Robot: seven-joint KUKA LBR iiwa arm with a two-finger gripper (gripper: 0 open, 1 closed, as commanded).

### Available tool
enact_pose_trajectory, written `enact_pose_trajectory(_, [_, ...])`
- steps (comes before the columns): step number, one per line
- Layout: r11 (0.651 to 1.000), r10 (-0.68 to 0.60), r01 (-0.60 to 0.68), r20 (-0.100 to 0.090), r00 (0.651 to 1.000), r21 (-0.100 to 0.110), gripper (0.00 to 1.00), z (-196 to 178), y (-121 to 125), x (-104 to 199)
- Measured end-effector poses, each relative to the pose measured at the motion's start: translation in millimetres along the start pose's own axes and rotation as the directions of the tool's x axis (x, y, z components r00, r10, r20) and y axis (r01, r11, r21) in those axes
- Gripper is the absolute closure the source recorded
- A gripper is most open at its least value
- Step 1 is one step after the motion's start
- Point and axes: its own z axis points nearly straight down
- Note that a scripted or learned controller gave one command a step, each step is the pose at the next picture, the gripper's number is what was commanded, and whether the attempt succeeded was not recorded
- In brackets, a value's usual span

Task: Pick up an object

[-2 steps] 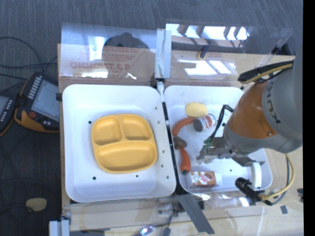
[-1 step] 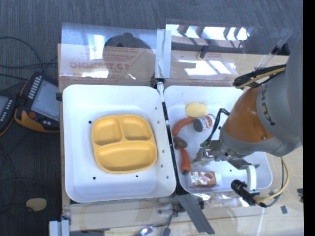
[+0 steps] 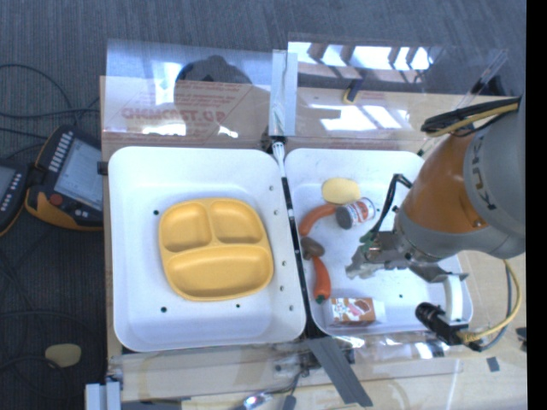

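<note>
bins: two shallow white ones, left bin (image 3: 128, 229) has one yellow three-section plate (image 3: 215, 248), smooth plastic | right bin (image 3: 389, 165): yellow lemon-ish oval (image 3: 341, 190), small can (image 3: 356, 213), curved orange sausage thing (image 3: 314, 218), carrot (image 3: 321, 279), flat red packet (image 3: 352, 311) | my gripper (image 3: 366, 261) low over the right bin's middle, can't tell its state

The grey KUKA arm with the orange band above its wrist (image 3: 453, 199) is reaching in from the right. Its two-finger metal gripper (image 3: 363, 263) is hanging low, pointing toward the left.
</note>
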Motion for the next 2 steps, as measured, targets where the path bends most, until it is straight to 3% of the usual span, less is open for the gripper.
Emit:
enact_pose_trajectory(1, [1.000,0.001,-0.001,0.000,1.000,-0.010,1.00,50,3,-1])
enact_pose_trajectory(2, [1.000,-0.002,0.002,0.001,1.000,0.000,1.00,-43,0,69])
